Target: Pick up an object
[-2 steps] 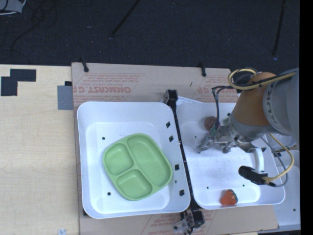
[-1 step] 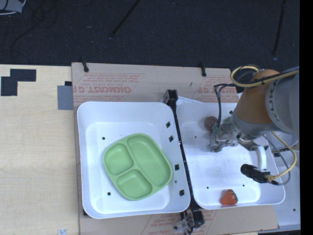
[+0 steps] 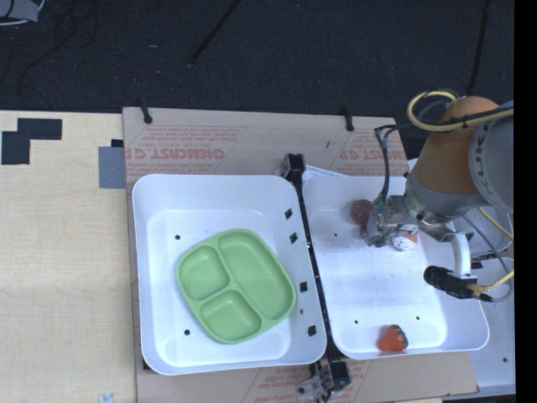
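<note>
Looking down on both bins from above, here is the camera view, line by line.
Arm: the grey arm [image 3: 470,170] with its orange band reaches in from the right, wrist low over the right bin [image 3: 369,288].
Gripper: the gripper [image 3: 382,233] is down near the bin's upper middle; too small and cluttered here to say if the claw is apart or together, I cannot tell.
Dark round object: a brownish lump [image 3: 362,211] sits just beside the gripper, up and left of it; compact, no clear long axis.
Small white piece: a white-and-orange bit [image 3: 405,241] lies just right of the gripper.
Red object: a small red-orange thing [image 3: 392,338] rests near the right bin's front edge, well apart from the gripper; roughly round, heading unclear.
Green plate: a three-compartment plate [image 3: 237,285] lies flat in the left bin [image 3: 159,225], long axis running upper left to lower right.
</note>
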You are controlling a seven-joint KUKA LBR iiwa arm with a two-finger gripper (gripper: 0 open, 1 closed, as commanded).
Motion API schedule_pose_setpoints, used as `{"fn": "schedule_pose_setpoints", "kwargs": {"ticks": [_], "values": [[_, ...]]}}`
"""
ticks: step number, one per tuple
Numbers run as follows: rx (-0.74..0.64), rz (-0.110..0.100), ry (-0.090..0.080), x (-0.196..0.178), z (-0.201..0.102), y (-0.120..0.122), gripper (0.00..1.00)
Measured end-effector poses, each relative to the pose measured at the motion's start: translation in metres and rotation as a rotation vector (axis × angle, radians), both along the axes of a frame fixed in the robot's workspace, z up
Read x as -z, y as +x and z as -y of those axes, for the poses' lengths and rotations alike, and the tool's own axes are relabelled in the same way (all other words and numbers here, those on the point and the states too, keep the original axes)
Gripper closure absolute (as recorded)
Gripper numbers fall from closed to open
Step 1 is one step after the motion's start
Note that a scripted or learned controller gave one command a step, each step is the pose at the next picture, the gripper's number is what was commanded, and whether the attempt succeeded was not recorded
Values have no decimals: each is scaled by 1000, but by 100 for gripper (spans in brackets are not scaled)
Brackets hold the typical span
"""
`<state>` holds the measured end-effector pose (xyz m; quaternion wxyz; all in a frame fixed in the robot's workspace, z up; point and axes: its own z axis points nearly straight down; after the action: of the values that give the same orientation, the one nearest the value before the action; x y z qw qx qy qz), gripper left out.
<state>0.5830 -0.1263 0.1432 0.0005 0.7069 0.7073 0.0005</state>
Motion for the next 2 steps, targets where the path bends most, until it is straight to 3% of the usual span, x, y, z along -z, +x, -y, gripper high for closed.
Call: {"fn": "schedule_pose_setpoints", "kwargs": {"ticks": [2], "values": [[-1,1,0,-91,-1,-1,100]]}}
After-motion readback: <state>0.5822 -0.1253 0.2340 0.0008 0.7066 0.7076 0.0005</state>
